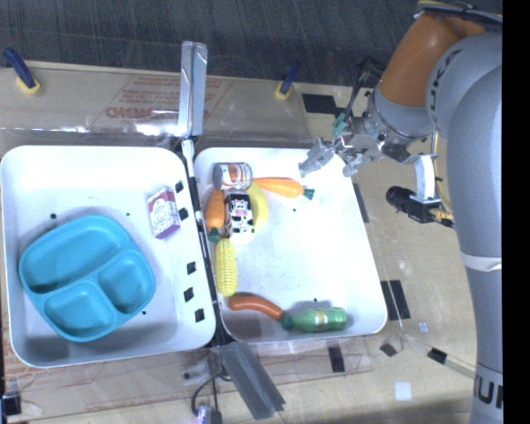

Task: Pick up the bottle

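Brown cardboard-covered surface (247,95) under two shallow white bins, blue clamps at the far edge. Left white bin (35,162) held a light-blue plastic divided tray (84,276) at its near-left part and a small red-and-white carton (163,212) lying far right of the tray, apart from it.

Right white bin (353,263) held a cluster along its left wall: a small red-labelled can (234,175) at the far-left corner, an orange plastic carrot (278,186) lying just right of the can, a yellow banana-like piece (260,207) below the carrot, a black-and-white cow-print carton (239,213) touching that yellow piece, an orange rounded item (215,212) pressed against the left wall, and a yellow plastic corn cob (225,266) just nearer than these. At the near edge lay a red-orange sausage-shaped toy (254,305) and, touching its right end, the green plastic bottle (316,320), on its side near the near-right corner.

Grey arm with orange band came in from the right. The hand (322,159) hovered over the far-right corner of the right bin, well apart from the bottle. Nothing seen between its fingers; whether released or clenched, cannot tell, too small and blurred.
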You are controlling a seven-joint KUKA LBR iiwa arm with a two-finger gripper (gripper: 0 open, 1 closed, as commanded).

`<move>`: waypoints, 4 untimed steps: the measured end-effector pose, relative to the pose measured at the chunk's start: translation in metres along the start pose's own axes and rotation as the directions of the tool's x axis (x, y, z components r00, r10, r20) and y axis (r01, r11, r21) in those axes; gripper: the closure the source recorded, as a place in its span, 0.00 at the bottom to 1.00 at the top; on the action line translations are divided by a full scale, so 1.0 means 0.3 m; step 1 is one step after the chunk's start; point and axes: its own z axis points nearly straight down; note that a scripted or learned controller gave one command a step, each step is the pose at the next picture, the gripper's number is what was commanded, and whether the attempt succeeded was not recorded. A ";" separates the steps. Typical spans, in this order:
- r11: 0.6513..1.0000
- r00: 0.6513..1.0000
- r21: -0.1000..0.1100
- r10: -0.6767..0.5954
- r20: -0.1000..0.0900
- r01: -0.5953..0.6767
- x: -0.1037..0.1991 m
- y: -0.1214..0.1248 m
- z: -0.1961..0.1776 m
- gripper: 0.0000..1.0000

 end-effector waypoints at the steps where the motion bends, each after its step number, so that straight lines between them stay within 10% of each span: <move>1: 0.982 0.982 -0.001 -0.187 0.000 0.187 -0.013 -0.226 0.149 0.00; 2: 0.979 0.979 -0.001 -0.203 0.000 0.203 0.059 -0.357 0.136 0.00; 3: 0.930 0.930 -0.003 -0.368 0.003 0.368 0.012 -0.324 -0.257 0.00; 4: 0.978 0.978 0.000 -0.211 0.000 0.211 -0.011 -0.455 0.191 0.00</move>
